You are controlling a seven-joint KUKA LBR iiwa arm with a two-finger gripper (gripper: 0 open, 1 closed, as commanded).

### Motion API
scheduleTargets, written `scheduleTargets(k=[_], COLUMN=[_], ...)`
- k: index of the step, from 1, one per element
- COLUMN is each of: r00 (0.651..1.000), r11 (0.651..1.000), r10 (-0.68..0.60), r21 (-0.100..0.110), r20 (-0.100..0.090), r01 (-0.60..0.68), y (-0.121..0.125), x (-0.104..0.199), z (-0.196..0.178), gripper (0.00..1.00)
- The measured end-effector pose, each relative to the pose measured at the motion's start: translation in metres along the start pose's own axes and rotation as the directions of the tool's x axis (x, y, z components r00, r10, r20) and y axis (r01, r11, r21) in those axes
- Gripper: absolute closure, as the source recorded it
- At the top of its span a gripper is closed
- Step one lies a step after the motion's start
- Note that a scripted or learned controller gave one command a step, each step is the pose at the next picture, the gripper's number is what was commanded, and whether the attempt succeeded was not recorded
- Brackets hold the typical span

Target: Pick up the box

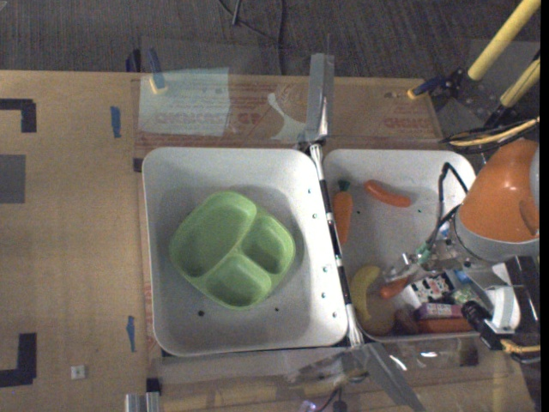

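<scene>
Two shallow white bins sit side by side on a wooden surface (69, 256), seen from above at a slant. The left bin (171, 316) holds a green divided plate (232, 249) with three compartments, lying flat near its middle. The right bin (412, 166) holds several small things. An orange carrot (342, 215) lies along its left wall, and a second orange piece (388, 194) lies near the far side. A yellow rounded fruit (371, 297) rests near the front left corner. The box (443, 312), small with a reddish face, lies at the front of the right bin, just beside a white printed pack (431, 287). The grey arm with its orange band (506, 197) reaches in from the right. Its gripper (418, 267) hangs low over the right bin, close above the white pack and just behind the box. Whether the jaws are released or clenched cannot be told from this view.
</scene>
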State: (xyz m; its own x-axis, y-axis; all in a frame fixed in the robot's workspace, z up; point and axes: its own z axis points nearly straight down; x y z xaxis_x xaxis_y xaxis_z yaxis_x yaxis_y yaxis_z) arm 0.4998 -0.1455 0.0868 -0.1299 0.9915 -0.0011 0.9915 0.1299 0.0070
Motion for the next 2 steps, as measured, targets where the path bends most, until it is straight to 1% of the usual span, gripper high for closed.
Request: scheduleTargets(k=[1, 2], r00=[1.000, 0.975], r11=[1.000, 0.975], r10=[0.002, 0.224], r21=[-0.005, 0.005], r20=[0.001, 0.002], r01=[-0.002, -0.224], y=[0.001, -0.029], x=[-0.001, -0.076], z=[-0.011, -0.149], gripper=[1.00, 1.00])
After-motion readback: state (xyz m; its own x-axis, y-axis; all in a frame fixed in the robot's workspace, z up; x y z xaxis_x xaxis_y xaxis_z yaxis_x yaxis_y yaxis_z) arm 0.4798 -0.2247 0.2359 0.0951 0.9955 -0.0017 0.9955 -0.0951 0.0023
